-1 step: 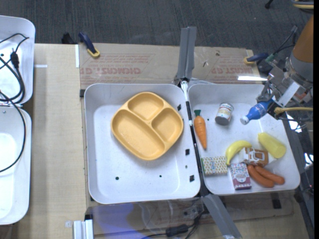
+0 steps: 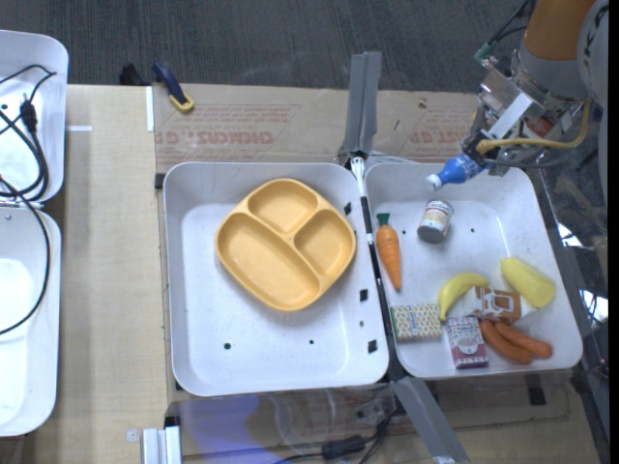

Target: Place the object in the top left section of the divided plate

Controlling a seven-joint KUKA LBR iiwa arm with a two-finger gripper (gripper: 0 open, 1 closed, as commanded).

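The yellow divided plate [image 2: 286, 243] lies in the left bin [image 2: 198, 288], with two small sections along its upper right and one large section at its lower left. My gripper [image 2: 478, 155] hangs over the top rim of the right bin [image 2: 542, 211]. It is shut on the blue end of a small blue and white bottle [image 2: 452, 172]. The bottle tilts down to the left, its white cap pointing into the bin.
The right bin holds a carrot [image 2: 389, 251], a small can [image 2: 435, 220], a banana [image 2: 459, 291], a yellow lemon-like piece [image 2: 527, 281], sausages [image 2: 513, 341] and small boxes [image 2: 416, 320]. A grey divider post [image 2: 363, 104] rises between the bins.
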